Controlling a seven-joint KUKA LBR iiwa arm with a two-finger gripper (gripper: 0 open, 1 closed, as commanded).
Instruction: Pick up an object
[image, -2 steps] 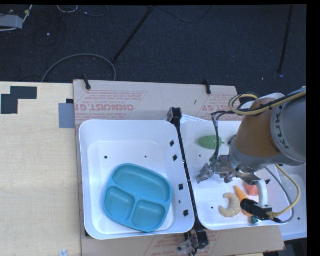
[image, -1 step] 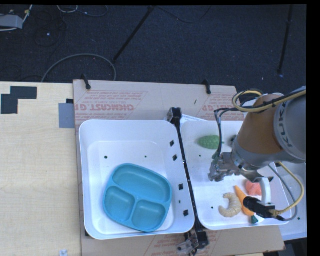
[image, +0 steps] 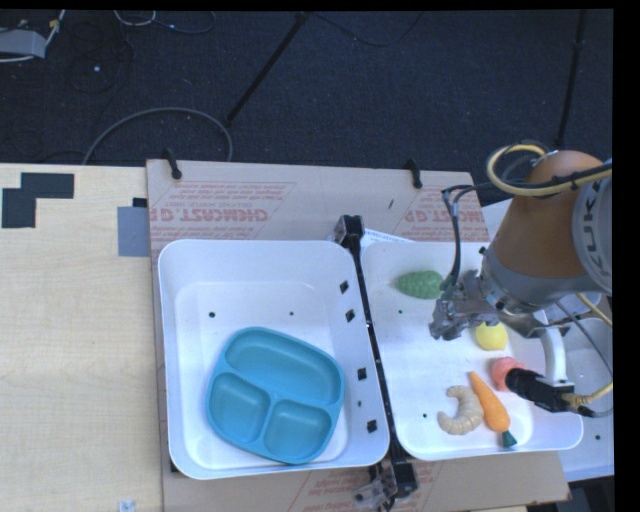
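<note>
Two shallow white bins side by side on the bench, with a black strip with clips along the seam between them.

In the left bin (image: 185, 300): a blue divided plate (image: 275, 393), lying flat, set toward the near right corner, with three compartments facing up.

In the right bin (image: 400, 400): several small toy pieces, all candidates for picking.
- Green lump (image: 420, 284), near the far edge, roughly midway along it.
- Yellow piece (image: 491, 336), toward the right edge, partly tucked under the arm's wrist.
- Small red-pink piece (image: 503, 368), just nearer than the yellow one, touching or almost touching the orange carrot.
- Orange carrot (image: 489, 400), lying flat near the near right corner, with its dark green tip pointing at the near edge.
- Pale curled piece (image: 461, 412), shrimp-like, just left of the carrot, close beside it and near the near edge.

Gripper (image: 447, 322): low over the middle of the right bin, between the green lump and the yellow piece, just left of the yellow one and slightly nearer than the green one. Dark against the white floor and blurred by cables, so impossible to say whether apart or together, or whether clamped on anything. Reaching in from the right, the arm (image: 545, 235), with its orange band above the wrist.
</note>
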